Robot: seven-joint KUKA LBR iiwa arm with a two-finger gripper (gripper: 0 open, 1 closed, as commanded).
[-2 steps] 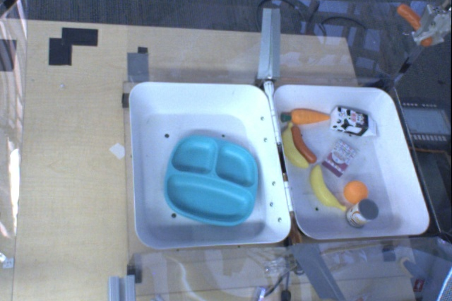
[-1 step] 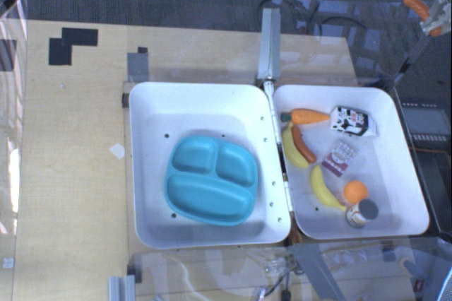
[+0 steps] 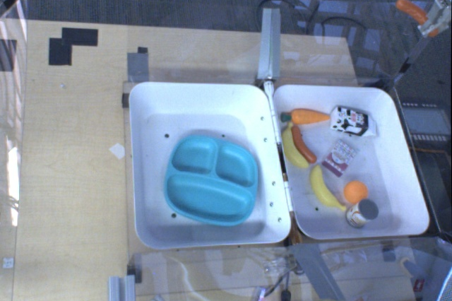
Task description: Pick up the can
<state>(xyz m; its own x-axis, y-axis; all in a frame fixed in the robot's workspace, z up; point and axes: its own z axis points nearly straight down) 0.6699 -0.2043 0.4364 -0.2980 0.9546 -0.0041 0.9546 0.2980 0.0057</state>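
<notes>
Nearest the camera, in the front corner of the right bin point(image 3: 406, 151), sits the can point(image 3: 360, 213). It is small and silver with a dark round end facing up, and seems to stand on end or lean slightly; which one is hard to tell. An orange ball point(image 3: 355, 191) lies just behind it, touching or nearly so. A banana point(image 3: 323, 190) lies just to its left, slanting toward it.

Further back in the same bin are a purple packet point(image 3: 339, 157), a second banana point(image 3: 293, 149) with a red sausage point(image 3: 304, 144) against it, then a carrot point(image 3: 311, 117) and a black and white packet point(image 3: 351, 121) by the far wall. The left bin point(image 3: 141, 151) holds a blue sectioned plate point(image 3: 212, 179).

Farthest away, past the right bin's far right corner, part of the arm point(image 3: 432, 18) shows with its orange band. Whether its grasping end is released or clenched cannot be told.

The can lies well apart from the arm, toward the camera and a little left. Judged from this, the reach must cross the whole bin and come down from above, clear of the ball.
</notes>
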